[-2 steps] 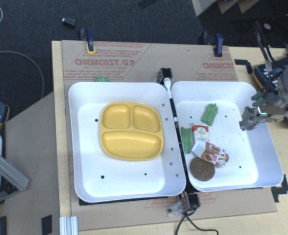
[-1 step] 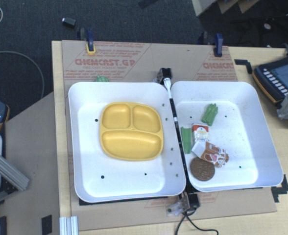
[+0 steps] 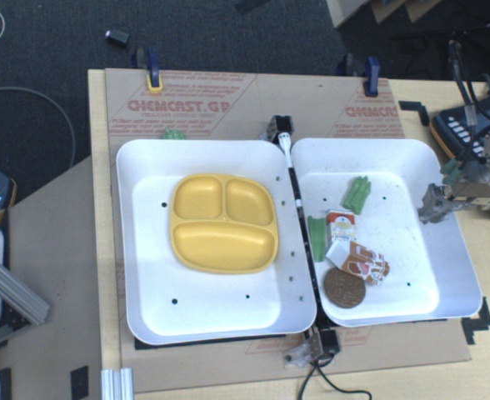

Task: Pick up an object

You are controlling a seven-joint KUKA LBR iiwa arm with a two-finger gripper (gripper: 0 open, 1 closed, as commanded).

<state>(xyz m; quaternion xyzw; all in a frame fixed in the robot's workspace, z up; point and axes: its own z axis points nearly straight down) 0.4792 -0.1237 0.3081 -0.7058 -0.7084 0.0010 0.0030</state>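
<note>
We're at the start: our gripper (image 3: pixel 437 204) hangs at the right bin's (image 3: pixel 445 294) edge, carrying nothing. The wrappers (image 3: pixel 357 261), green pieces (image 3: pixel 357 194) and brown disc (image 3: pixel 344 289) lie untouched, so the whole pick remains. How wide the tool is set, we cannot tell.

We see two blue clamps (image 3: pixel 153 63) (image 3: pixel 372 68) pinning the brown board (image 3: pixel 228 98), with dark carpet (image 3: pixel 62 23) beyond it.

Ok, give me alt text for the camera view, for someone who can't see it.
Two shallow white bins sit side by side on a bench: the left bin holds a yellow divided plate, and the right bin holds green toy vegetables, small food packets and a brown round cookie. The gripper sits at the right bin's right rim.
</note>
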